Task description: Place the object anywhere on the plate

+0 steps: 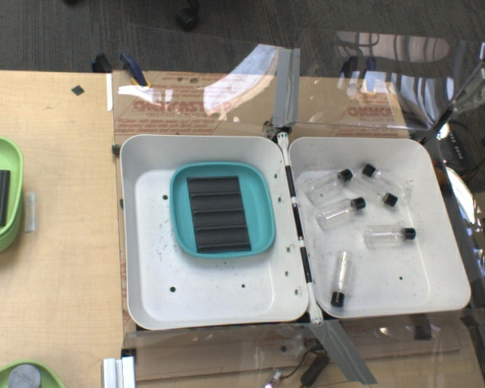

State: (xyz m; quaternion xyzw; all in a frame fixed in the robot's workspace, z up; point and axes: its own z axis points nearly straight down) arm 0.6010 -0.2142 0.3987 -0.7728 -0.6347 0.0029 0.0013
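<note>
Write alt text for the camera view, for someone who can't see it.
Two shallow white bins sit side by side on a wooden bench: the left bin holds a teal plate bearing a dark ribbed block, and the right bin holds several clear vials with black caps, scattered.

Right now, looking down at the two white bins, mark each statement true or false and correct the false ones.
1. The teal plate sits in the left bin. True.
2. A dark ridged block lies on the plate. True.
3. The clear vials lie on the plate. False: they are scattered in the right bin.
4. The vials have red caps. False: their caps are black.
5. A green tray rests on the wooden bench at the left edge. True.
</note>
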